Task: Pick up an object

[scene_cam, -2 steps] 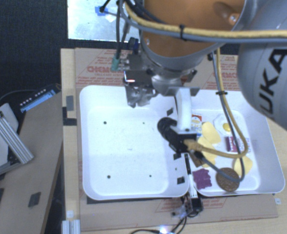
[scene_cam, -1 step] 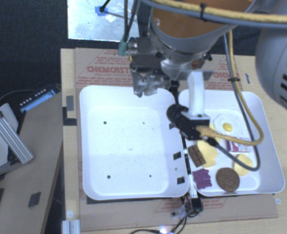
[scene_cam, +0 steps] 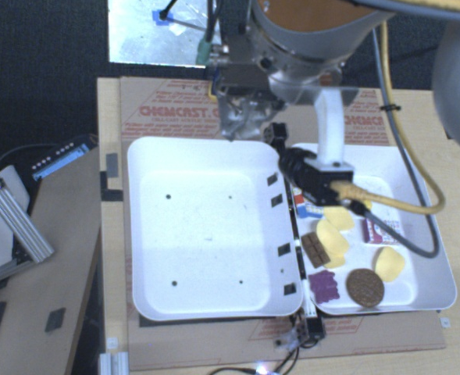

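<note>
My gripper (scene_cam: 244, 122) hangs over the far rim of the left bin (scene_cam: 206, 233), near the corner where the two bins meet. It is a blurred metallic mass under the wide grey and orange wrist, and nothing shows beneath it. The objects lie in the right bin (scene_cam: 436, 276): three pale yellow pieces (scene_cam: 333, 244), a round brown cookie (scene_cam: 365, 286), a purple piece (scene_cam: 324, 286), a small dark brown bar (scene_cam: 315, 250) and a red and white packet (scene_cam: 381, 229). The gripper is well behind and left of all of them.
A black fitting with a yellow cable (scene_cam: 386, 203) reaches across the far part of the right bin, hiding some of its floor. A row of black clips (scene_cam: 285, 249) runs along the divide between the bins. A metal rail (scene_cam: 15, 217) lies off the bench at left.
</note>
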`<state>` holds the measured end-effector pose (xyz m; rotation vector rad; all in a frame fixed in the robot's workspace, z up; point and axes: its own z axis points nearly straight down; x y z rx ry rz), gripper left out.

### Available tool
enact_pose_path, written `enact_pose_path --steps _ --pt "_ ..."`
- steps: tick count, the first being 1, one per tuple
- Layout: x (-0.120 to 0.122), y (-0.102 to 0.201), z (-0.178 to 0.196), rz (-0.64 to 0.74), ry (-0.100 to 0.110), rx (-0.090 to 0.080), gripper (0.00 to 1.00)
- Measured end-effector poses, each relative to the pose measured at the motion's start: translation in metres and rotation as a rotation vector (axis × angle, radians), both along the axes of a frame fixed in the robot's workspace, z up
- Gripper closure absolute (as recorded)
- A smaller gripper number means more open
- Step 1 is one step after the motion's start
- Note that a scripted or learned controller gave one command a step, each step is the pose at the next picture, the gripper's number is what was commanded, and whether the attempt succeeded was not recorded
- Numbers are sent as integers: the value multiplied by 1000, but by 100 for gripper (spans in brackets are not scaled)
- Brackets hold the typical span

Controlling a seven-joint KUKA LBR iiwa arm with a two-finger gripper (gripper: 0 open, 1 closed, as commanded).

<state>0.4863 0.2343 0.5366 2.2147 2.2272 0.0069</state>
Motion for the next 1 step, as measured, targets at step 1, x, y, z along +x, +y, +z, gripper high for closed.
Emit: enact_pose_path --steps 1 --pt "0 -100 -1 -13 2 -3 100"
